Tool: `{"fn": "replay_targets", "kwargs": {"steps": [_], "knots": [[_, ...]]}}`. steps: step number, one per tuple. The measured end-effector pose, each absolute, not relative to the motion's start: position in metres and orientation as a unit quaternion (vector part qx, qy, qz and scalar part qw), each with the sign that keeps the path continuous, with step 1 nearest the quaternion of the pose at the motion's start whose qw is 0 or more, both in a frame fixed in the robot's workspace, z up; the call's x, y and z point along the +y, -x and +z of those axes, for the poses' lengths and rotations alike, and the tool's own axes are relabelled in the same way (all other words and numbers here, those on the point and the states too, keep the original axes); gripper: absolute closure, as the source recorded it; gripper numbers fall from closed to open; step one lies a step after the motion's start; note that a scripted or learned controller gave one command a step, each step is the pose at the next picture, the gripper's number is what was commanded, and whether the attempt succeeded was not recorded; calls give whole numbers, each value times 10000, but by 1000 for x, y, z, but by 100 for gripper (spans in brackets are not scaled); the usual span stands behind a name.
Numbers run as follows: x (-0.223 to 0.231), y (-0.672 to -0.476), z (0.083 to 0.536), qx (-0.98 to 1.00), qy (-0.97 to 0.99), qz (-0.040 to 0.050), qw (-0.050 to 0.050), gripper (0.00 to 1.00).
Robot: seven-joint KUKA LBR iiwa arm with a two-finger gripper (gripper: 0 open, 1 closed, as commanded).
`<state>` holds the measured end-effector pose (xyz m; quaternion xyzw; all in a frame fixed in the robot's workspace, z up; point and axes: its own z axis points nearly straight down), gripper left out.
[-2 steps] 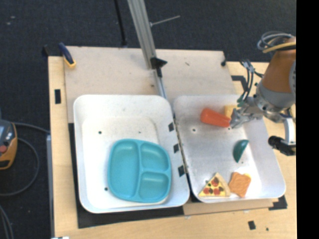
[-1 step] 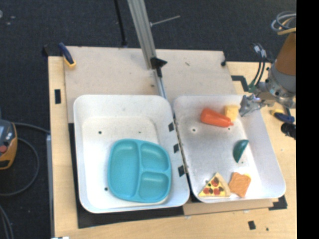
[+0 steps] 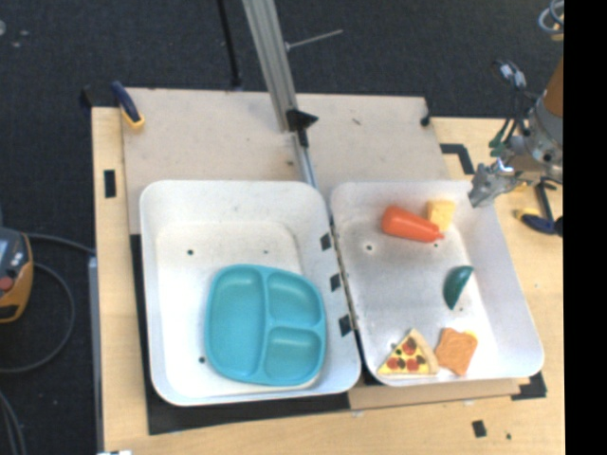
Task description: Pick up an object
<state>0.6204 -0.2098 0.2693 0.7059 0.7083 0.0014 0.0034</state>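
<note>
teal plate (image 3: 266, 325), carrot (image 3: 410, 224), pizza slice (image 3: 409, 355)

Partly cut off at the right edge of the view: grey metal pincer (image 3: 486, 186) hardware, pale and slightly glossy, with small angular brackets and a blunt tip. Above it, a sliver of orange band (image 3: 556, 88) on the arm's body. Thin dark cables (image 3: 542, 192) looping around the wrist, one curling off in a pale ring near the top corner. A short grey stub with a dark end jutting out near the upper part. Finer details, screws and markings too blurred to make out.
</note>
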Motion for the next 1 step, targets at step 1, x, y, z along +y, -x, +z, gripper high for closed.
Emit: {"fn": "replay_targets", "kwargs": {"steps": [1], "knots": [[-167,-613,260,7090,-7053,2,5,100]]}}
